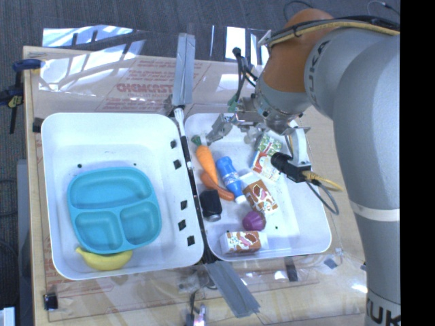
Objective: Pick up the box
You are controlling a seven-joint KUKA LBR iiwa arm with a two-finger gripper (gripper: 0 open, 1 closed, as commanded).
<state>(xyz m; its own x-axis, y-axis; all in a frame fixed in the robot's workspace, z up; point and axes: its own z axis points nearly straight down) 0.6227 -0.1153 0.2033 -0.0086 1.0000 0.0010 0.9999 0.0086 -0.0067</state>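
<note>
- You see the box (259,197) lying unlifted at the right bin's (316,233) centre.
- The tool (262,129), at twelve o'clock from it, seems empty; its spread you cannot tell.

Prob. robot lab — arm (353,114), bins (54,134).

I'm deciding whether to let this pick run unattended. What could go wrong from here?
1. The small boxes lie crowded among the carrot, blue bottle and purple ball, so the gripper may close on a neighbour.
2. One box lies near the right bin's front wall, which may block a finger.
</note>
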